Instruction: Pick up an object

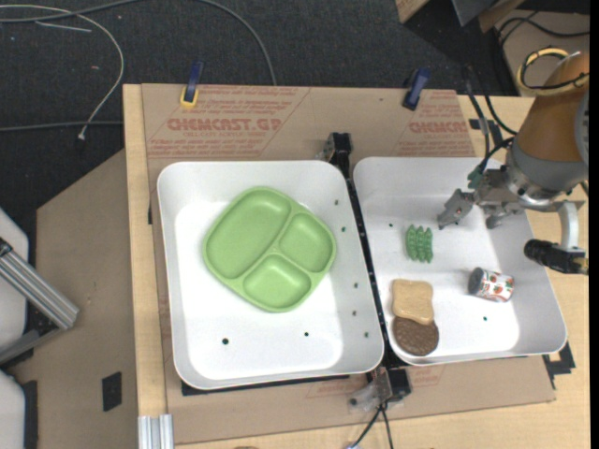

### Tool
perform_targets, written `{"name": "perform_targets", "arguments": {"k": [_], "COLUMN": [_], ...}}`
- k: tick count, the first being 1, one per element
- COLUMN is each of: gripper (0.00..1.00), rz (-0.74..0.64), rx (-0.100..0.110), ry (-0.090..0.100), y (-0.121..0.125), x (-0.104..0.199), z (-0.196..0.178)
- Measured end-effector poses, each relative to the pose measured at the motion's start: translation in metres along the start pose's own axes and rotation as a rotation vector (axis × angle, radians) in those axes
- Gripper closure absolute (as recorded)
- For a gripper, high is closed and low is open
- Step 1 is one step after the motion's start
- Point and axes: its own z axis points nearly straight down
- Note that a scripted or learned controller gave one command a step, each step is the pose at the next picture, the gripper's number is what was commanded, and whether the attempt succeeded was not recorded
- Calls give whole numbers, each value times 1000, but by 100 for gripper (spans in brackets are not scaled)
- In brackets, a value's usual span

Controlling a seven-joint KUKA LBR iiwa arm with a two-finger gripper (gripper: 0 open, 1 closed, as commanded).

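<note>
Gripper, fingers spread wide and empty, hovers just beyond the green pea pod; approach step, needing descent onto it.

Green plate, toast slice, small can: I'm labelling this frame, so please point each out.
green plate point(270, 248): camera view, centre where its dividers meet.
toast slice point(412, 298): camera view, middle of its top face.
small can point(492, 284): camera view, its side.

A cardboard-covered surface bears two shallow white bins side by side: the right bin lies under the tool, the left bin beside it.
</note>
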Motion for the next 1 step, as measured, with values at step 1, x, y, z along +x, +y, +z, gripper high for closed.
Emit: {"name": "perform_targets", "arguments": {"k": [1], "gripper": [100], "rz": [0], "rx": [-6], "ry": [-1], "y": [2], "x": [0], "z": [-14]}}
